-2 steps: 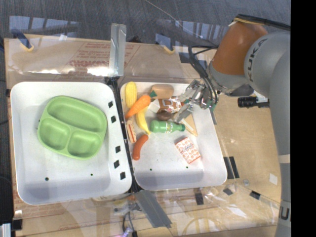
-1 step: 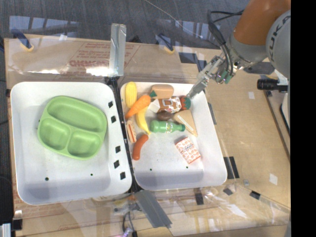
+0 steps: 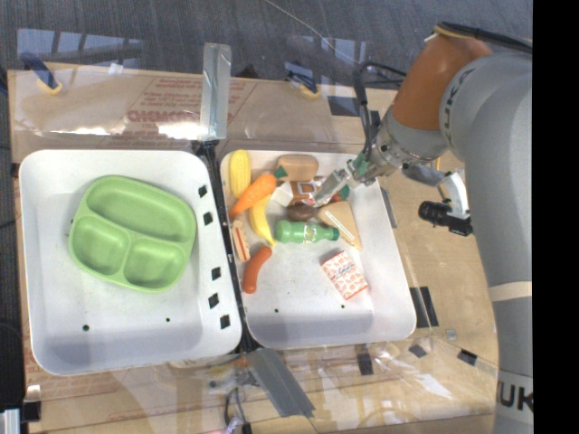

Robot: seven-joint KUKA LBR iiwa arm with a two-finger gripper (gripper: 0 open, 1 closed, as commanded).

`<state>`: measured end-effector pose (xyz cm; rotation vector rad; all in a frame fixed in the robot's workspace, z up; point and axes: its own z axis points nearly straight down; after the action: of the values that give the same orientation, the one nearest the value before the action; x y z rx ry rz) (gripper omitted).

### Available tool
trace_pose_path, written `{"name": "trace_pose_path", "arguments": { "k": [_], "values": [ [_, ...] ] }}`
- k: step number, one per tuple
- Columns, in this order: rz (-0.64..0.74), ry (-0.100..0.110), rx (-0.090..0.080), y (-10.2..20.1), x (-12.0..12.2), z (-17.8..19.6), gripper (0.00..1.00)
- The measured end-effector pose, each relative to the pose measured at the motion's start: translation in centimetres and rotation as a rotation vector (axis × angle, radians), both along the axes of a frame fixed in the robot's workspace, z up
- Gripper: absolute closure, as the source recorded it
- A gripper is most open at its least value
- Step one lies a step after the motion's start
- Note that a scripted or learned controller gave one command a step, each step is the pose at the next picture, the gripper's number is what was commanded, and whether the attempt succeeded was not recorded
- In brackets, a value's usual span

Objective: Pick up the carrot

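While the claw (image 3: 327, 191) hangs over the clutter right of the carrot (image 3: 253, 193), its grip state indiscernible, the carrot lies at the right bin's (image 3: 389, 319) far left against corn (image 3: 238, 172) and banana (image 3: 262, 221), so a descent risks seizing a neighbour.

White letters "UK", cut off by the frame edge, stand on the arm's base (image 3: 517, 396).

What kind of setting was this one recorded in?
Likely a robotics lab bench, not a kitchen: two white bins taped to cardboard, plastic toy food such as a carrot, a green tray, and grey carpet behind.
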<state>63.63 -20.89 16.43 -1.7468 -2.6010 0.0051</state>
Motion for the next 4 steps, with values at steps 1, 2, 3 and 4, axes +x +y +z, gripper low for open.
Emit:
{"name": "trace_pose_path", "arguments": {
  "k": [1, 2, 3, 4],
  "values": [
    [-0.221, -0.011, -0.005, -0.2, 2.2, 10.6, 0.0],
    [-0.459, 0.0, -0.004, -0.1, 2.0, 7.2, 0.0],
    [-0.611, 0.0, -0.005, 0.2, 1.5, 5.5, 0.0],
    [-1.019, -0.002, -0.008, 0.8, 2.0, 8.7, 0.0]
  ]
}}
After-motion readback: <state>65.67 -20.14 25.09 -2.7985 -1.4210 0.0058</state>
